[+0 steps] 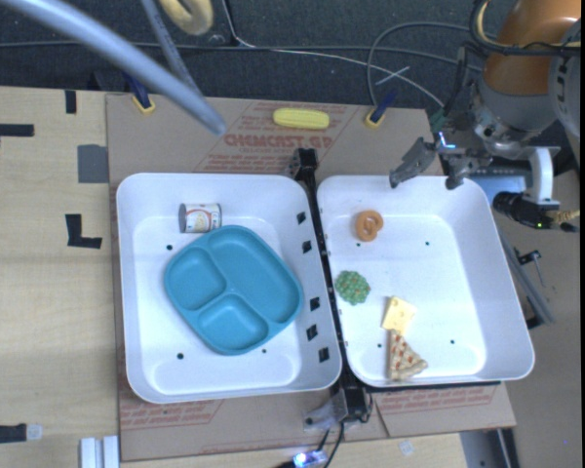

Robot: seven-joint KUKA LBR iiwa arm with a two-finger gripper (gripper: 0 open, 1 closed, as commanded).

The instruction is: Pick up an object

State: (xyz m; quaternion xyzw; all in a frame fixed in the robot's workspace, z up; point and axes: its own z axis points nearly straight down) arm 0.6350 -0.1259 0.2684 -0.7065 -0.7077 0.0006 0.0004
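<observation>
My gripper (427, 171) hangs above the far edge of the right bin (487, 261), its two fingers spread open with nothing between them. Inside that bin lie an orange pretzel (369, 225) near the far left, a green broccoli piece (352, 286) by the left wall, a yellow cheese wedge (399, 314) and a pizza slice (404, 358) toward the front. The left bin (141, 261) holds a blue divided tray (233, 288) and a small can (200, 217) lying on its side at the back.
A yellow banana-like piece (301, 118) lies on the cardboard behind the bins. Cables loop over the dark area at the back. A grey pole (107, 37) slants across the upper left.
</observation>
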